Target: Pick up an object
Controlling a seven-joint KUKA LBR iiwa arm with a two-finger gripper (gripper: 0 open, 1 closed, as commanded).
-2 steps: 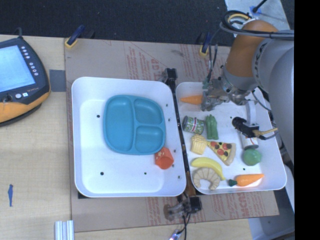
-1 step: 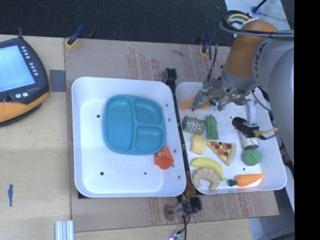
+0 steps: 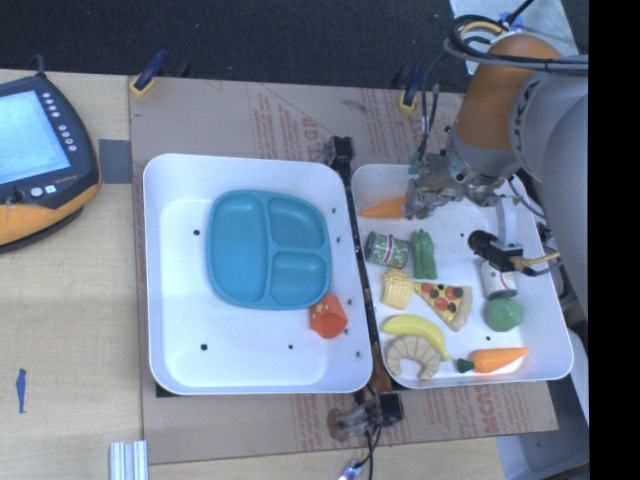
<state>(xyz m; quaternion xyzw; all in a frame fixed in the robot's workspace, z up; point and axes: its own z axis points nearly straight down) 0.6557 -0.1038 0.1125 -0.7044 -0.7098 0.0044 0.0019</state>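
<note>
Right bin (image 3: pixel 556 360) holds small toy foods; we judge the carrot piece (image 3: pixel 383 208) at its far-left corner light, stiff, slick plastic, best pinched mid-body; gripper (image 3: pixel 422 204) just beside it, finger state unclear.

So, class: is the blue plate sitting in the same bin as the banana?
No: the blue plate lies in the left bin, while the banana lies in the right bin.
</note>
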